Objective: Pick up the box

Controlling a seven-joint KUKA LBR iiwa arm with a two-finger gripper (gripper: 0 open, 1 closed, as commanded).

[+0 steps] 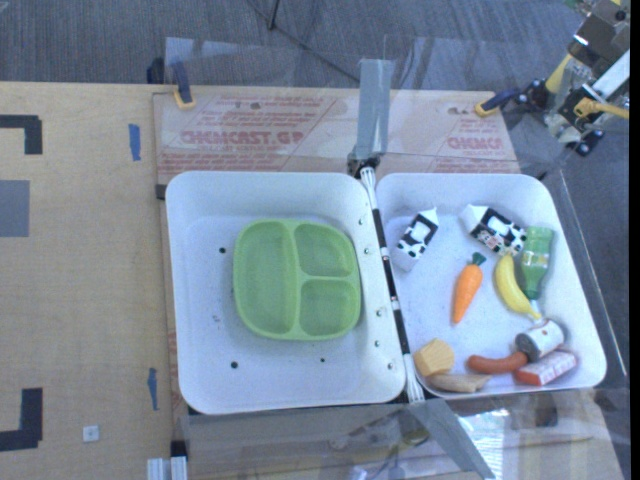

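Observation:
A small red and white box lies at the front right corner of the right bin, next to a grey and white can. Two black-and-white cow-patterned cartons are also there: one by the bin's left wall, one toward the back. My gripper hangs beyond the bench's back right corner, outside the bins and far from the box. Nothing is between it and the bin.
The right bin also holds a carrot, a banana, a green bottle, a red sausage and bread pieces. A green divided plate lies in the left bin. A grey post stands behind the bins.

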